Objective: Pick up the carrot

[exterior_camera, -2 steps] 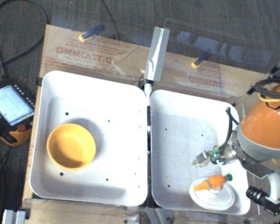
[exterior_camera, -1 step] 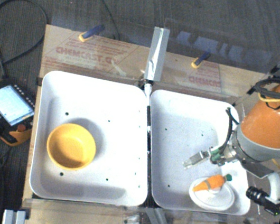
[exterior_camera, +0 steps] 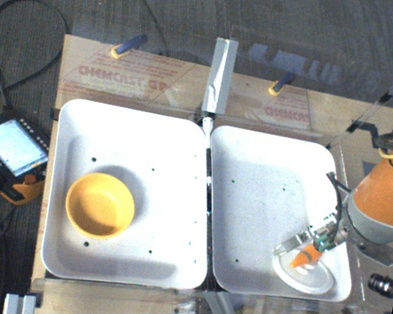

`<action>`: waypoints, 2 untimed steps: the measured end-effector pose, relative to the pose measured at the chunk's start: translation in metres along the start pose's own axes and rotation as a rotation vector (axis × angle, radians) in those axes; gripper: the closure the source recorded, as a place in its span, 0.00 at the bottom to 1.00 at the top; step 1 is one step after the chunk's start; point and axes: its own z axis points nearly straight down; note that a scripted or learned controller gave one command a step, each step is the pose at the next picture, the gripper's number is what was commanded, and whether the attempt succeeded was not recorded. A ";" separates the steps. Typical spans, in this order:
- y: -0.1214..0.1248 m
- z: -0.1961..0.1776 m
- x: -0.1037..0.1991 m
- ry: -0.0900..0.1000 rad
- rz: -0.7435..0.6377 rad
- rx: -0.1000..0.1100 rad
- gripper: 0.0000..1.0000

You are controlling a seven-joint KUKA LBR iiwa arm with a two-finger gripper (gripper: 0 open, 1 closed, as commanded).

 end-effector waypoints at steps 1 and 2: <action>-0.015 0.036 -0.033 -0.006 -0.011 -0.009 0.00; -0.015 0.041 -0.032 0.000 0.290 -0.009 0.00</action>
